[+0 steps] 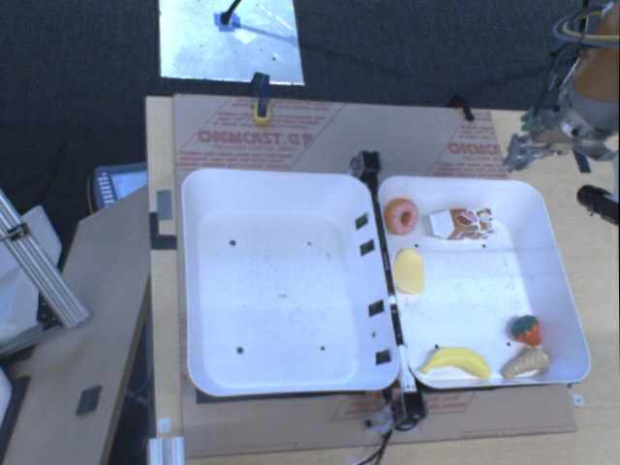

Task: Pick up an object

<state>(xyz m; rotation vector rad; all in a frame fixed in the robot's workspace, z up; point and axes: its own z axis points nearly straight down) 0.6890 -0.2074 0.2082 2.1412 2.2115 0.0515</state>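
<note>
A bench is seen from above at a slant, bearing two shallow white bins side by side. In the upper left of the frame a shiny metal sheet lies on dark carpet. Below it, the left bin fills the left-centre of the frame.

Right of the centre divider, the right bin holds six small toy foods. A pink-frosted doughnut sits in its upper left corner. Just below that, against the divider, lies a pale yellow lemon-shaped piece. To the doughnut's right is a small white and brown printed packet. Along the bottom edge lie a yellow banana, then a tan cone-shaped piece, with a red strawberry just above the cone.

At the upper right of the frame, the gripper hangs above the bench just outside the bin's far right corner, well apart from every toy. Whether it is parted or closed cannot be told at this size.

The toys look light, smooth and probably hard plastic, so likely slippery. The banana seems the easiest pick: it lies apart from its neighbours, and pinching across its narrow middle should give a steady hold.
</note>
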